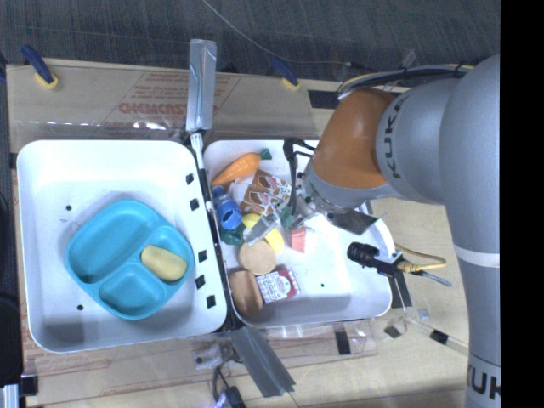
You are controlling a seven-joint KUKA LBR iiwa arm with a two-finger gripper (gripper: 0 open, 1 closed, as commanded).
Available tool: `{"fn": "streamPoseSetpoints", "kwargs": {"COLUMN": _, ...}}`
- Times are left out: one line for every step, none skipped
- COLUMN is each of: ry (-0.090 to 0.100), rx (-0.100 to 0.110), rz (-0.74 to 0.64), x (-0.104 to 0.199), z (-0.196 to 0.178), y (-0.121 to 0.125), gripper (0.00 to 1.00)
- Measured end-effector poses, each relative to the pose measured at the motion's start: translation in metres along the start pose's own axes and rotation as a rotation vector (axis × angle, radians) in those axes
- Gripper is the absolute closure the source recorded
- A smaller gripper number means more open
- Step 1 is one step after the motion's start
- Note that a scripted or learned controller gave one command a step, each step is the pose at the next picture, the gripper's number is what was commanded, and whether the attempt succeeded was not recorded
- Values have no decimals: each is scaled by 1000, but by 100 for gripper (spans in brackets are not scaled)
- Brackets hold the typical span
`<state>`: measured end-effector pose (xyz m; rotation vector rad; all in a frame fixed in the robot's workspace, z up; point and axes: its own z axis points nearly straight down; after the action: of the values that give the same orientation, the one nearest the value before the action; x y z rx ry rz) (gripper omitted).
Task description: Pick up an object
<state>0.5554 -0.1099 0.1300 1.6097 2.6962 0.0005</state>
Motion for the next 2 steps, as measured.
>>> {"fn": "streamPoseSetpoints", "kwargs": {"ry": -21, "rx": -20, "rz": 118, "x": -12, "z": 20, "y": 29, "gripper": 0}}
{"fn": "streamPoseSetpoints", "kwargs": {"ry": -1, "rx": 2, "rz": 246, "x": -39, "z": 36, "y": 59, "gripper": 0}}
